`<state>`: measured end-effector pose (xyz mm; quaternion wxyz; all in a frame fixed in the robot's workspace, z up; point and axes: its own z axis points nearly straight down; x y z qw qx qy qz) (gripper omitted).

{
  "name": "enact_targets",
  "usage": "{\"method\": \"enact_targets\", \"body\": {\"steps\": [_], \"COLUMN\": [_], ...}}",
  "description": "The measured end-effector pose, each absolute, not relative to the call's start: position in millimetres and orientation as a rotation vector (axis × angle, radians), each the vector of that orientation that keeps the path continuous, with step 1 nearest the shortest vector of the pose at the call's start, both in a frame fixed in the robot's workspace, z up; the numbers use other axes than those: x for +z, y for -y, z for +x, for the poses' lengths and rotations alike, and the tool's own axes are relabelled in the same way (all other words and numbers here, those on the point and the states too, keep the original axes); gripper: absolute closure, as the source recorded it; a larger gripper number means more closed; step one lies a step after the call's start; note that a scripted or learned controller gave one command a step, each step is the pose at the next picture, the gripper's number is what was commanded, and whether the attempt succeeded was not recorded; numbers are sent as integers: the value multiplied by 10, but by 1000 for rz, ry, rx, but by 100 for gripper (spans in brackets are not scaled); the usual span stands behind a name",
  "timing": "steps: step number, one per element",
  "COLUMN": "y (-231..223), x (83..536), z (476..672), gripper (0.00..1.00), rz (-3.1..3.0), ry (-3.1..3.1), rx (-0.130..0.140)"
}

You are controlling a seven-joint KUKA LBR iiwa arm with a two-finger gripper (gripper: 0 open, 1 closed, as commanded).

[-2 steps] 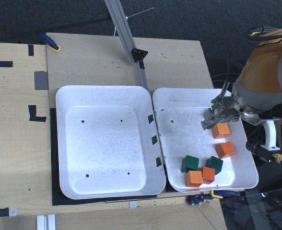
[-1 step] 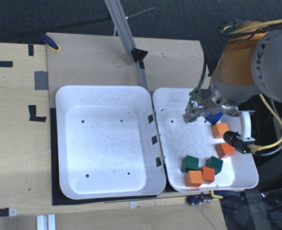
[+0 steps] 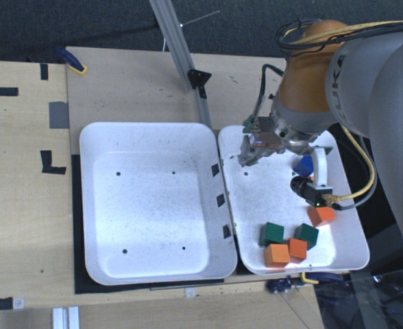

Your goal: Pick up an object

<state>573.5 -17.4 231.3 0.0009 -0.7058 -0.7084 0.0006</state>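
Camera view looks down on your tabletop (image 3: 140,88) with two white bins side by side. Your gripper (image 3: 251,155) hangs over the upper left part of the right bin (image 3: 256,204), close to the rim it shares with the left bin (image 3: 92,184); whether its fingers are spread or pressed together you cannot tell at this angle, and nothing can be seen between them. Candidates for picking sit well apart from the gripper, clustered in the lower part of the right bin: a dark green block (image 3: 272,233) with its edges turned slightly off the bin's sides, an orange block (image 3: 277,254) just below it, a second orange block (image 3: 297,249) touching that one on the right, and another green block (image 3: 308,235) tilted just above it. A further orange block (image 3: 321,215) lies alone, higher up near the right wall, rotated on its corner. These blocks are roughly cubic, so none shows a clear long axis. A blue object (image 3: 303,164) sits near the wrist, partly hidden by the arm and cabling.
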Motion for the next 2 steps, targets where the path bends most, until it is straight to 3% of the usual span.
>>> {"method": "enact_targets", "body": {"steps": [2], "y": [-789], "x": [2388], "z": [6117], "gripper": [100], "rz": [-2214], "ry": [2229], "rx": [-3]}}
